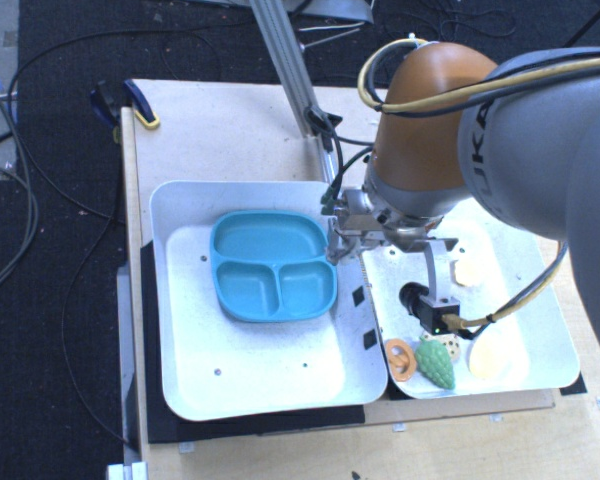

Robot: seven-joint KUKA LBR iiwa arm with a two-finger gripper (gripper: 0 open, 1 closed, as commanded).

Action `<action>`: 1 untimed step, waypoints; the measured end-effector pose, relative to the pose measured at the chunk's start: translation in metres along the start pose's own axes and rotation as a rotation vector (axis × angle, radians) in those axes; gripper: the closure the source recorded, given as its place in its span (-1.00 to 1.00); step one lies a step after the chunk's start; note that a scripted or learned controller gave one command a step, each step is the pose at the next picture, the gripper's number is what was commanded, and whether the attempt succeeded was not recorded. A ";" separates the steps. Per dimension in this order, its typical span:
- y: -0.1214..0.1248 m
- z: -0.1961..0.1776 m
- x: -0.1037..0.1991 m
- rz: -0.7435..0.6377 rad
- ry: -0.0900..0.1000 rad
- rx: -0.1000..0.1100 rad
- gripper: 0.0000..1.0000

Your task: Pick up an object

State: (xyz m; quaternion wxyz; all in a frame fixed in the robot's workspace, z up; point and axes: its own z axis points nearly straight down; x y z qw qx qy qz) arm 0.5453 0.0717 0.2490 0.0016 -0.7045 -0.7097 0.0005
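A blue divided plate (273, 265) lies in the left bin (190, 368). At the front of the right bin (540, 353) lie an orange ring-shaped piece (400, 359), a green bumpy piece (438, 361) and a pale yellow rounded piece (488, 358). A small pale piece (469, 270) lies further back. My gripper (352, 240) hangs low over the wall between the two bins, right beside the plate's right rim. The wrist above hides much of it.
The grey arm with its orange band (435, 118) covers the back of the right bin. A slanted metal pole (285, 53) rises behind the bins. A blue and yellow clamp (140, 103) sits on the bench's far left corner.
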 end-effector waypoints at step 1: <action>0.001 -0.001 -0.003 0.007 -0.002 -0.002 -1.00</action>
